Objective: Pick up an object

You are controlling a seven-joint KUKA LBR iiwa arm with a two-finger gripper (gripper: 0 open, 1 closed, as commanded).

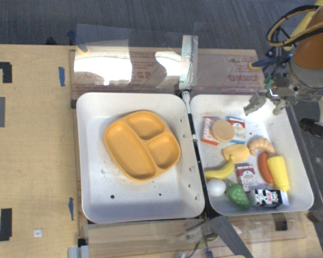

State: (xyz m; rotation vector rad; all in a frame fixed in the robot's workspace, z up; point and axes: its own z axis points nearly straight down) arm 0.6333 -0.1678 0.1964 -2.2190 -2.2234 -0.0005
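Note:
The right bin (304,198) holds several toy foods: a tan round cookie (223,130) on a red and white packet (208,131), a croissant (260,143), a banana (220,171), a red sausage (264,166), a yellow bottle (278,172), a small red box (246,176), a white egg (216,187), a green vegetable (237,195) and a black and white carton (268,198). My gripper (266,105) hangs over the bin's far right corner, behind the items. It is open, with nothing between its fingers (251,105).
The left bin (91,198) holds a yellow divided plate (142,144). A clear plastic wall (151,63) with a taped post (189,61) stands behind both bins. Wooden bench (27,144) lies to the left. Yellow cables (290,23) loop over the arm.

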